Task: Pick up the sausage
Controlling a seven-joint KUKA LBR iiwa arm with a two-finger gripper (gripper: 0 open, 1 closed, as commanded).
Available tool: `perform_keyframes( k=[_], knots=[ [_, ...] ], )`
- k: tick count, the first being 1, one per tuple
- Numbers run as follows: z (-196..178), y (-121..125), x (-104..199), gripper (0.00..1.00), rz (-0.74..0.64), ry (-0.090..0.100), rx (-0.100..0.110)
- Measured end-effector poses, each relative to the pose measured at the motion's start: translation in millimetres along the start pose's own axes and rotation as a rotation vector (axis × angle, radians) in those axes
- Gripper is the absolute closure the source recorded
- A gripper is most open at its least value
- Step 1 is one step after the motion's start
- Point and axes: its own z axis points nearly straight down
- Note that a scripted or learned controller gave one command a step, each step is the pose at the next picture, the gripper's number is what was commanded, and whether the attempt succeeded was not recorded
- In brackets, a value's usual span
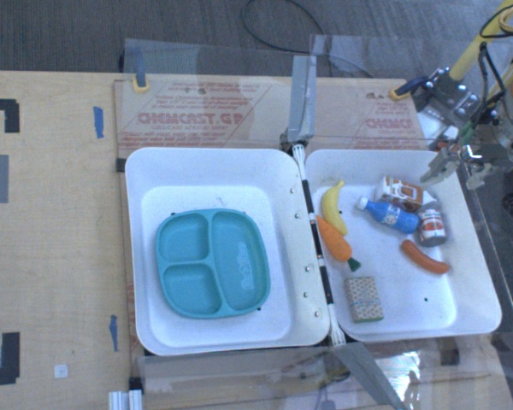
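Sausage (425, 257) lies flat on the floor of the right bin (470, 314), toward its right side, just below a small can (432, 226) and near a blue bottle (391, 214). Along the bin's left side sit a banana (332, 206) and a carrot (334, 241), with a sponge (363, 299) below them. The tool (451, 162) hangs over the bin's upper right corner, well apart from the sausage, holding nothing; whether it is apart or together I cannot tell, and the left bin (145, 178) holds a teal divided plate (212, 263).
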Motion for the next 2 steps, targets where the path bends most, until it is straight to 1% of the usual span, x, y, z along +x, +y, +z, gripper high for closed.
perform_keyframes(
  k=[1, 2],
  knots=[
    [-10, 1, 0, 1.00, -0.002, -0.002, -0.002],
    [81, -33, 5, 1.00, 0.232, 0.001, 0.002]
  ],
)
